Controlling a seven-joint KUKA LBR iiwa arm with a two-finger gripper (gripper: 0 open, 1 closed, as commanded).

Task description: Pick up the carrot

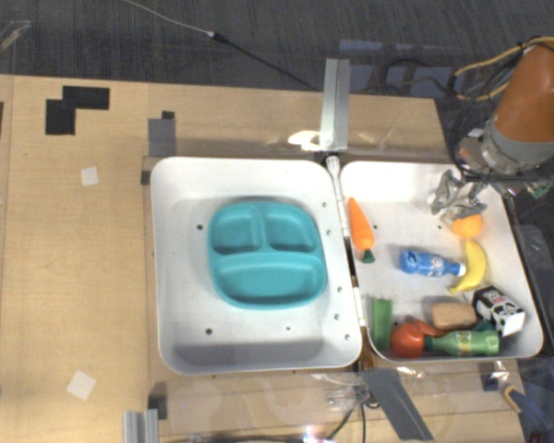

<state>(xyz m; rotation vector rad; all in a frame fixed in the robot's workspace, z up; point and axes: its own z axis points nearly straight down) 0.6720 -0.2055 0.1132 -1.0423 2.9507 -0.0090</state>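
The small orange plastic carrot (360, 225) with a green stem end lies in the right-hand shallow white bin (397, 185), close against its left wall (next to the divider between the bins). The silver two-finger gripper (451, 198) hovers well apart from it near the bin's upper right, just above a rounded orange toy fruit (468, 225); whether it is spread or pressed together I cannot tell.

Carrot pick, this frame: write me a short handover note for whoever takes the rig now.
Gripper: low over the right bin's far right corner, just above an orange fruit; nothing visibly held.
Carrot: lying against the right bin's left wall, green tip toward the camera, well apart from the gripper.
Done: nothing; carrot not lifted.
Left: move across to the carrot, grasp it, lift it.
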